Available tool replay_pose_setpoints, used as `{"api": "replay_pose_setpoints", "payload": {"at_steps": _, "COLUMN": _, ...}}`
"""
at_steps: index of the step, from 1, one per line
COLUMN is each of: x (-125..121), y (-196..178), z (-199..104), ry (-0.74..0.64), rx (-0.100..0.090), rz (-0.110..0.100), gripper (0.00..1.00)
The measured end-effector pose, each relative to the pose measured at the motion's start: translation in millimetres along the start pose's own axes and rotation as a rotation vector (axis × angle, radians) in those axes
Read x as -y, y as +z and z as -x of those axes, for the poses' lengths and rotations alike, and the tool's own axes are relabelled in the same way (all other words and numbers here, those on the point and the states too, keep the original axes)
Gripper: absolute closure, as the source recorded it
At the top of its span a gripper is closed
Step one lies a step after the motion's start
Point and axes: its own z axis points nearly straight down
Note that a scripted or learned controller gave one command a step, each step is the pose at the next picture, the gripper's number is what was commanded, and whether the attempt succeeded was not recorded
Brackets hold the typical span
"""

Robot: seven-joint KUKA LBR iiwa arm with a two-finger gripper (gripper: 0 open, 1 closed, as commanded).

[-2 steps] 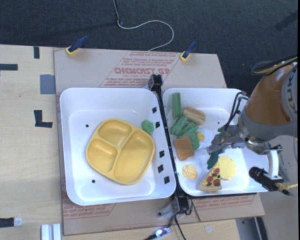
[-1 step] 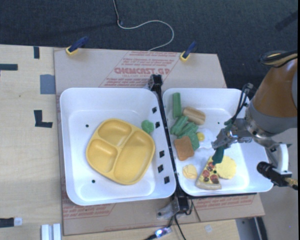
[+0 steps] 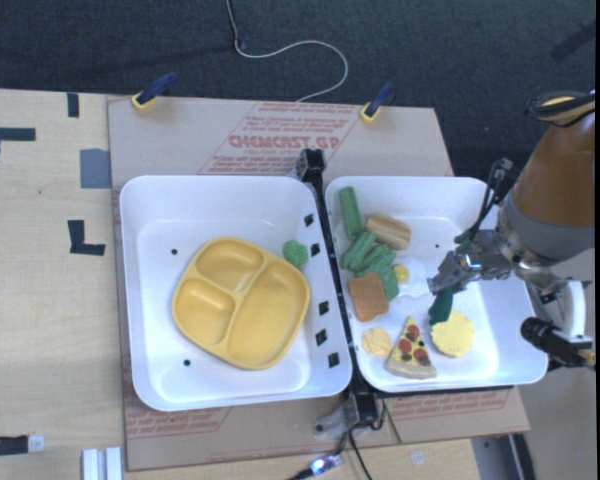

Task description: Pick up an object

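My end effector [image 3: 448, 286] hangs low over the right white plastic bin [image 3: 480, 193]; I cannot tell its state. A dark green piece [image 3: 440, 310] sits right at its tip, touching a round yellow toy food [image 3: 453, 335]. Further left lie a pizza slice toy [image 3: 412, 350], a brown toast piece [image 3: 368, 295] and a tan bun [image 3: 388, 231]. The left white bin [image 3: 140, 218] holds a yellow compartment plate [image 3: 240, 302].

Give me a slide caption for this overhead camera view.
Robot hand hovers over toy food in the right bin, beside a yellow tray in the left bin.
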Motion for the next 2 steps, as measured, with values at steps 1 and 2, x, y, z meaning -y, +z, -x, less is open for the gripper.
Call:
{"api": "replay_pose_setpoints", "payload": {"at_steps": 1, "x": -18.9, "y": 6.2, "z": -41.9, "ry": -0.005, "rx": -0.002, "rz": -0.002, "gripper": 1.0}}
{"api": "replay_pose_setpoints", "payload": {"at_steps": 2, "x": -42.0, "y": 12.7, "z": -88.5, "ry": -0.005, "rx": -0.002, "rz": -0.002, "gripper": 1.0}}
